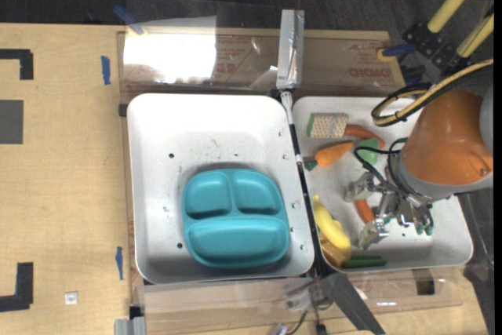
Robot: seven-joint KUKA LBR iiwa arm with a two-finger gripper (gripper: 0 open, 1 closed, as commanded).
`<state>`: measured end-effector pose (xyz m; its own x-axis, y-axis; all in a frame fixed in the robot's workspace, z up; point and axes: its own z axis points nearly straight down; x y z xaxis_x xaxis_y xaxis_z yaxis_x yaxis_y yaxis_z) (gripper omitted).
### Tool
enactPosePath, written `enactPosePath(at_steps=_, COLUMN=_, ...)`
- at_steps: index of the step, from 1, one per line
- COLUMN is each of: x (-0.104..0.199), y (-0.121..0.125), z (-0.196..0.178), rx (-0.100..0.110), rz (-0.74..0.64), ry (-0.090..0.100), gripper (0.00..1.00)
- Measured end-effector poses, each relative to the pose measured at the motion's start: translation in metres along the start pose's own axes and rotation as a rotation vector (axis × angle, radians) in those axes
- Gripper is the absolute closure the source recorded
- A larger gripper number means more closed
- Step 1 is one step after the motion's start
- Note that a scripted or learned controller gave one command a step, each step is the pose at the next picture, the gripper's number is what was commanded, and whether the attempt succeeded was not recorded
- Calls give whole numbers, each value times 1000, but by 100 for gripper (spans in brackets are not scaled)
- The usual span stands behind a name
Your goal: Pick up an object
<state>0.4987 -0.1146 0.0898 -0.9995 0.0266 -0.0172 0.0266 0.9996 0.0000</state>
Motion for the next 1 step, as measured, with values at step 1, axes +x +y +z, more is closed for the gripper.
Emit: enactPosePath(at_steps=1, x=13, y=-15, z=0, rx=1, rz=-72, ry=0, gripper=0)
